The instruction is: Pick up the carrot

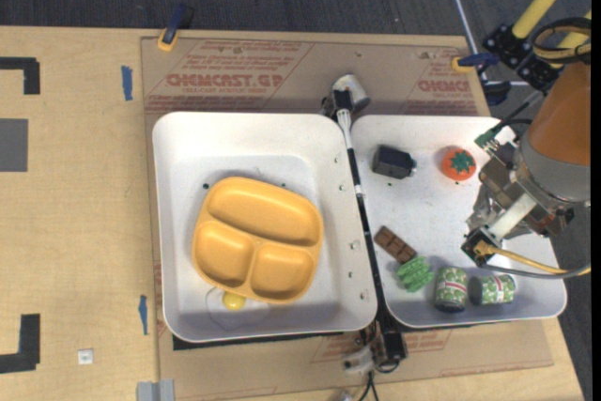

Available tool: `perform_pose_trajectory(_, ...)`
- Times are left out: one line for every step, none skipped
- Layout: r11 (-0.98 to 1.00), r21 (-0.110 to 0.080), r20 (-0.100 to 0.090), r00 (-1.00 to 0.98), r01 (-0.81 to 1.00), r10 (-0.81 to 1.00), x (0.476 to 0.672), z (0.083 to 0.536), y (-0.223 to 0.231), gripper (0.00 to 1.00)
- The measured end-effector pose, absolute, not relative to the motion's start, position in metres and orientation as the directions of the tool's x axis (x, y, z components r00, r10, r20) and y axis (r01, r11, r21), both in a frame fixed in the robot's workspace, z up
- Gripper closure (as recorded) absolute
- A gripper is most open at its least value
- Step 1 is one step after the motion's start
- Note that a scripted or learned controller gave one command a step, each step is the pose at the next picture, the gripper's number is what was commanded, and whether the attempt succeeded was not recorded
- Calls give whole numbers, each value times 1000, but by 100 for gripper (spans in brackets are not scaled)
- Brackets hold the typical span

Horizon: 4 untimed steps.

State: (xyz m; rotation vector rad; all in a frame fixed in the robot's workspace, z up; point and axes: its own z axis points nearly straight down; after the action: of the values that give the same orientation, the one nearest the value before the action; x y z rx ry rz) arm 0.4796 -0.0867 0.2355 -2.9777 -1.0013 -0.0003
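L bin: yellow divided plate, well apart from target; no hazard. R bin: black block near carrot (orange, green top, far half of bin, touching nothing else). Green cans at near wall. Gripper near carrot, offset to near-right; opening: cannot tell. Probable faults: shoving carrot toward black block w/ off-centre descent; closing on air; snagging cans on low approach.

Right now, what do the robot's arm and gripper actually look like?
The arm is thick and rounded, with an orange band above a grey section near the wrist. The gripper below it is a smaller, angular cluster of pale metal and dark parts, with a small green piece on its upper edge.
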Motion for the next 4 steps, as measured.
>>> perform_pose_trajectory(-541,2,-1,541,841,841,480,267,-186,100)
perform_pose_trajectory(-321,2,-1,321,947,947,511,347,-210,100)
perform_pose_trajectory(-268,0,0,268,963,963,496,226,-136,100)
perform_pose_trajectory(-485,-3,0,485,875,875,479,95,-94,100)
